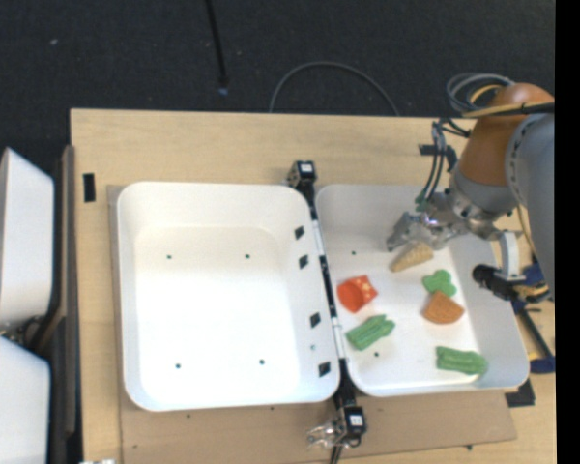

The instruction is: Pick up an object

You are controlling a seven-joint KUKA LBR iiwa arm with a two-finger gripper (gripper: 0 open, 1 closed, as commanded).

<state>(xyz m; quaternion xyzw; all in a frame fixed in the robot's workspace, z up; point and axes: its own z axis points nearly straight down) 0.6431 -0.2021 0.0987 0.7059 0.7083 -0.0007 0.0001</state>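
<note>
both bins, left bin (145, 288) and right bin (367, 211), look like smooth glossy white plastic. bench (174, 143) is pale matt wood. the red piece (357, 293) and green pieces (369, 333) look like matt plastic, floor (126, 37) like rough dark carpet.

Lighting: even, fairly bright overhead light; the two shallow white plastic bins (222, 211) read near overexposed, with faint soft shadows along their inner walls. Image quality: low resolution, mildly soft throughout; the dark floor (126, 37) above the pale wooden desk (222, 143) appears grainy.

A pale wooden worktop (222, 143) stands on dark carpeted floor (126, 37). A thin black cable (213, 32) crosses the floor behind it.
</note>
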